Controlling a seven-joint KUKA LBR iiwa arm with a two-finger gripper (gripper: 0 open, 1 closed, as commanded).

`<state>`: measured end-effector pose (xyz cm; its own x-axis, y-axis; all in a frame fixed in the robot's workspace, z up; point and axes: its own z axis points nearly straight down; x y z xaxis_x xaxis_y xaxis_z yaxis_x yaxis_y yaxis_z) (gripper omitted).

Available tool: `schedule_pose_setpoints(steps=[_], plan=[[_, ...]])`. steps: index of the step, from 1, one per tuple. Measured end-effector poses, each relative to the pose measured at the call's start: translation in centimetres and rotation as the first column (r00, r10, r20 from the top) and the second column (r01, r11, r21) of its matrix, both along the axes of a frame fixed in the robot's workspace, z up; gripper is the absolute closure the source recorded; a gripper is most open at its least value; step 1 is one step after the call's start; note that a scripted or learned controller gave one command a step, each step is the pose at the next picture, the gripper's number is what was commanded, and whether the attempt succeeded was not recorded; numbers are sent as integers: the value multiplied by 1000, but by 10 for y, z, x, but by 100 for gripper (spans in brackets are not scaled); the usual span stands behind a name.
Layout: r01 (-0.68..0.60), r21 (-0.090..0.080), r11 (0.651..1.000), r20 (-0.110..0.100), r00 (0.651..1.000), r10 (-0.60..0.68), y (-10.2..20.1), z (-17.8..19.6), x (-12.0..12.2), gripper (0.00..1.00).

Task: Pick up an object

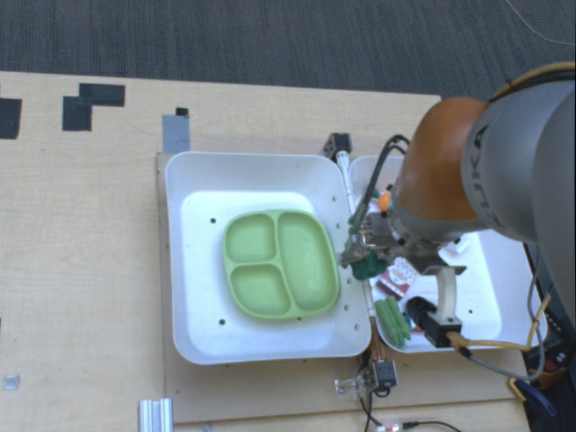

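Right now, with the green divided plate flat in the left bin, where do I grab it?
Probably the rim of the green divided plate, on its right edge, coming straight down to straddle it. The plate lies flat in the left bin and looks too wide to span; the rim is its thin part.

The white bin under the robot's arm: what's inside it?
A green object lies near the front wall of the bin, with a red-and-white packet just behind it. The arm covers most of its floor, so anything else there is hidden.
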<state>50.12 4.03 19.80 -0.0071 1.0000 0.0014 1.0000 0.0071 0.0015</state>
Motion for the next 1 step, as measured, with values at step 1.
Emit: schedule_pose_setpoints(steps=[1], plan=[[5,-1,1000,1,1000,-5,-22,3,-14,100]])
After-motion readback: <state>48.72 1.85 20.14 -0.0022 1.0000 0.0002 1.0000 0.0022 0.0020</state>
